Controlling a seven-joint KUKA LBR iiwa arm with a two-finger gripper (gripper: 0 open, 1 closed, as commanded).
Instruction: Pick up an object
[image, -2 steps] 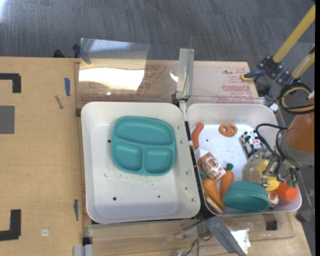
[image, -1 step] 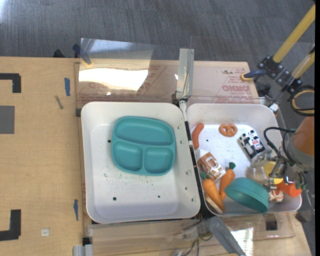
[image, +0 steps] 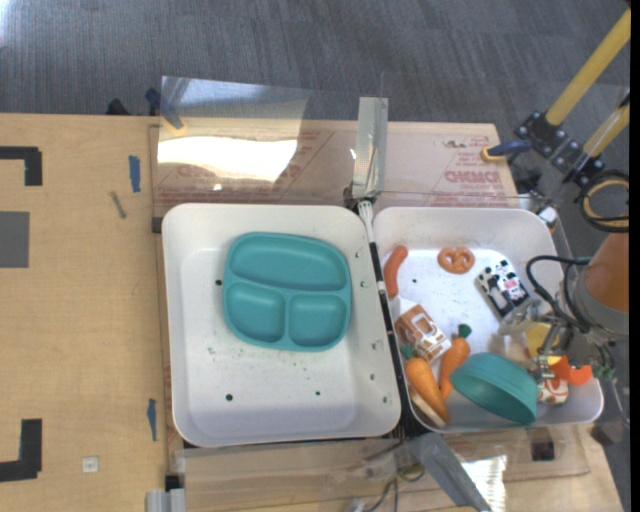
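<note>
Approach step: your gripper (image: 545, 350) sits low in the right bin (image: 470, 235), beside the teal bowl (image: 495, 388); grip state cannot be told. Nothing lifted. Next, you need a clean descent onto one item, perhaps the carrot (image: 452, 360).

Arm (image: 612, 285) cut off at right edge; jaws hidden among clutter.

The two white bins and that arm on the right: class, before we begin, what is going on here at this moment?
A robot arm reaches in from the right over the right bin, which is crowded with toy food: carrots, a sausage, a pretzel and a teal bowl. Its end effector sits low among the items at that bin's right side; no grasp is visible. The left bin holds a teal divided plate.
</note>
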